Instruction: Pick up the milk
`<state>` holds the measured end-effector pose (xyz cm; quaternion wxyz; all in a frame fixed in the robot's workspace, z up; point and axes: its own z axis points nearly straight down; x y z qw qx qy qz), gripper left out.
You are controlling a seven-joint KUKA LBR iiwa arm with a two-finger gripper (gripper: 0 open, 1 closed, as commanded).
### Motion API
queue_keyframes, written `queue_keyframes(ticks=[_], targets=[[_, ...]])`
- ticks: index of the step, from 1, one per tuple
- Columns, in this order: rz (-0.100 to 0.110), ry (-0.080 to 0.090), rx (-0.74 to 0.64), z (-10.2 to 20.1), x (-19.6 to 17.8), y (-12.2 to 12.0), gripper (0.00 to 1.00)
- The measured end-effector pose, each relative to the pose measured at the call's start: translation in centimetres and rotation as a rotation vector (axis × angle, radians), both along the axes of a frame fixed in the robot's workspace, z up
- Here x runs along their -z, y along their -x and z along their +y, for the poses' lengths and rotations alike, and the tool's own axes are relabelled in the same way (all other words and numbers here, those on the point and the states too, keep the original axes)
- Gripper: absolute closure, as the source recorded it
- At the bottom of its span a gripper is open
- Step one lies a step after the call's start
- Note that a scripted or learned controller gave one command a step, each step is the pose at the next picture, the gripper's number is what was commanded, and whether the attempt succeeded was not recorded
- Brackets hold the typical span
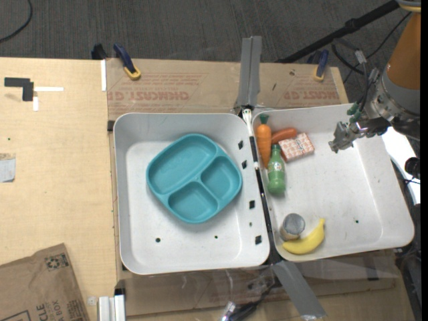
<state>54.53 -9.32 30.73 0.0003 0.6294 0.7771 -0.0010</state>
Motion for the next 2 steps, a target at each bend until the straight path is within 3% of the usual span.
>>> queue_keyframes(ticks=[1,2], targets=[[0.001,0.001,0.343,2.0,-13.3,-5.4,1.0],[0.001,0.001,0.256,5.3,-13.3,-11.4,1.0]])
